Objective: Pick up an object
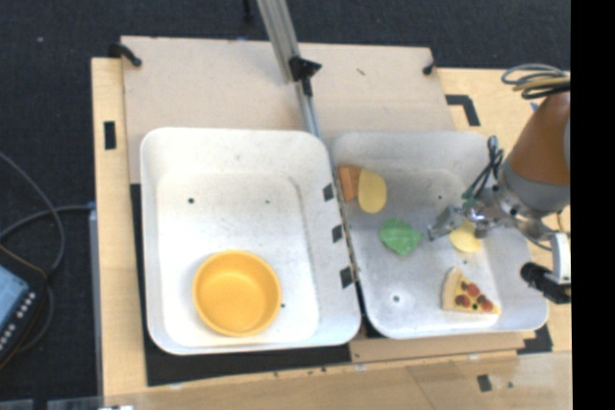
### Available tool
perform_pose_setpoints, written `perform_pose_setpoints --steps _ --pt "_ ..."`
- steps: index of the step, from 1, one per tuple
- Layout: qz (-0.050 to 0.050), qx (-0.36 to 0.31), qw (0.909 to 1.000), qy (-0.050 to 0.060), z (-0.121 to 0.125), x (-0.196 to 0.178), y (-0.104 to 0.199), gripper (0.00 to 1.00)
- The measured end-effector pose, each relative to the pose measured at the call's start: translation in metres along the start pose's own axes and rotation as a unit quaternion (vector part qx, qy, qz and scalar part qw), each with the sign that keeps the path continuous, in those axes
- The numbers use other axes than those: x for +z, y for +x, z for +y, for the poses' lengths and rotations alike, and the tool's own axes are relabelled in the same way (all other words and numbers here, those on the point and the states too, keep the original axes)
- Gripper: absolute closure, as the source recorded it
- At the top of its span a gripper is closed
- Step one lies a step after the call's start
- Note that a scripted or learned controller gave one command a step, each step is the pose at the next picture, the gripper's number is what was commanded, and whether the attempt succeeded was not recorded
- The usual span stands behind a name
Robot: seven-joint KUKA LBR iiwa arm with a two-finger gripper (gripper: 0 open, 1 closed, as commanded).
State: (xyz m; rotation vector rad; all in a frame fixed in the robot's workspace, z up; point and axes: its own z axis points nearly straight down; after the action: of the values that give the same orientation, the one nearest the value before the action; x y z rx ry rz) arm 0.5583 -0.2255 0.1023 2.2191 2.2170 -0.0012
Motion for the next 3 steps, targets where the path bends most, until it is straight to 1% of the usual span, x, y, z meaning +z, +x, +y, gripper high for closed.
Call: perform_pose_setpoints --steps 1,2,3 --pt "0.0 0.0 1.0 -0.002 0.001 -0.011 -0.001 1.0" --pt "0.001 -0.003 1.0 -0.002 0.003 -0.063 0.008 1.0" --pt "0.001 -0.003 1.0 -0.003 0.001 -0.126 0.009 1.0"
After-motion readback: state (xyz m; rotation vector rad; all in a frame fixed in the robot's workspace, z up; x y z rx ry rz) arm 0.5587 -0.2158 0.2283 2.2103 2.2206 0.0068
